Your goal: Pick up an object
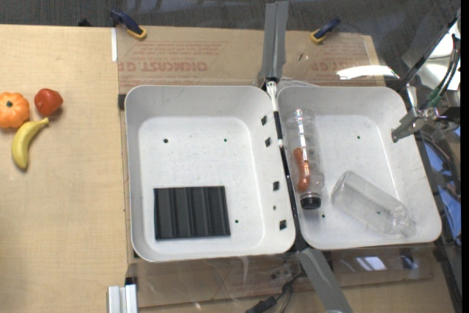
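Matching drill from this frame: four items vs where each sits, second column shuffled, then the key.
1. black ridged tray
2. clear bottle with orange inside
3. clear empty bottle
4. banana

A. right bin, along its left wall
B. wooden table, left of both bins
C. left bin, near front
D. right bin, front right area

Pairs: 1-C, 2-A, 3-D, 4-B

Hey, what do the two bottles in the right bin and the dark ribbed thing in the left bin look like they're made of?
Both bottles look like clear plastic. The upright-lying bottle shows orange contents through its wall and has a dark cap. The tilted bottle is see-through, with faint glossy highlights. The ribbed slab looks matte dark, possibly rubber or plastic; its grooves show no shine.
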{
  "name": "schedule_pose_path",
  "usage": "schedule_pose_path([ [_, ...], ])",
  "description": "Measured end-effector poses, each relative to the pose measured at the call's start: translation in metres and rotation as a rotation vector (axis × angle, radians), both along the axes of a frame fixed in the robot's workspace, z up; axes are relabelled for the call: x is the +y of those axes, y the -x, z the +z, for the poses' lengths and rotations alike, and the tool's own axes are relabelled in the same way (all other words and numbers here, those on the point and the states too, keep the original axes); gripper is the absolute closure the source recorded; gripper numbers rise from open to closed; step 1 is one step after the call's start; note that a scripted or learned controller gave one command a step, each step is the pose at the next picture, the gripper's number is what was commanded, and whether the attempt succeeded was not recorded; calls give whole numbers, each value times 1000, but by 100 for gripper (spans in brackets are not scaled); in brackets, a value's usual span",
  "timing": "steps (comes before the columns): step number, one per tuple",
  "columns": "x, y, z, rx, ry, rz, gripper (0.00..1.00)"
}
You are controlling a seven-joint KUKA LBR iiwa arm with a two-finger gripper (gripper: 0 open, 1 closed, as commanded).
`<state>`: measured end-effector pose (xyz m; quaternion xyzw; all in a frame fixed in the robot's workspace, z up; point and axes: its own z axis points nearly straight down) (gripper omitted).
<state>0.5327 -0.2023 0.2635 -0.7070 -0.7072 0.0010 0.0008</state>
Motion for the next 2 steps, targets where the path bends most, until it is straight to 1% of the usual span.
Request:
schedule_pose_path([
  [1,-20,0,17,-4,1,390,0],
  [2,22,-8,45,-5,2,554,0],
])
